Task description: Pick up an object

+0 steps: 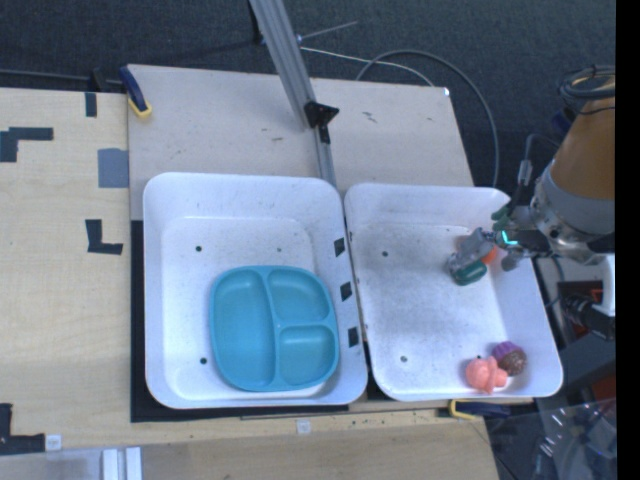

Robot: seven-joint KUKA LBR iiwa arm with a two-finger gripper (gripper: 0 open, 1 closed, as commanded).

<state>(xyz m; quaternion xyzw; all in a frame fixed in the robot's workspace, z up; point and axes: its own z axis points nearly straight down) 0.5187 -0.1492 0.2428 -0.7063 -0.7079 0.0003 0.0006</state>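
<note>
My gripper (pixel 492 244) hangs over the right side of the right bin (pixel 420 218), reaching in from the right edge on the grey arm with its orange band. Right at its tip, on its lower left, is a small grey-green object (pixel 466 270) with an orange bit (pixel 491 257) beside it. Whether the gripper touches or holds that object cannot be made out. In the near right corner of the same bin lie a pink lumpy toy (pixel 484 374) and a small purple object (pixel 510 357), touching each other.
The left bin (pixel 180 208) holds a blue divided plate (pixel 272 327) in its near half. A grey metal pole (pixel 290 53) slants down to the seam between the bins. A cable (pixel 440 68) loops on the bench behind the right bin.
</note>
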